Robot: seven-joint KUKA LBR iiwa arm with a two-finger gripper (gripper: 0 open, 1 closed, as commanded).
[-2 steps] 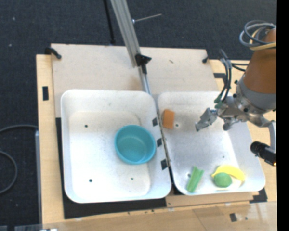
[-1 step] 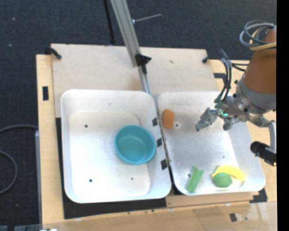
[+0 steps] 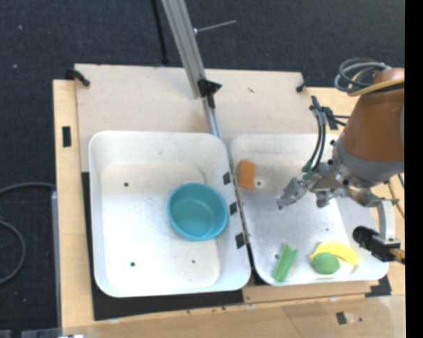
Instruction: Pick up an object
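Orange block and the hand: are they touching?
Apart. The camera view shows bare white bin floor between the orange block and the hand.

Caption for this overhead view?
Gripper hovers over the right bin near an orange block; blue bowl in the left bin.
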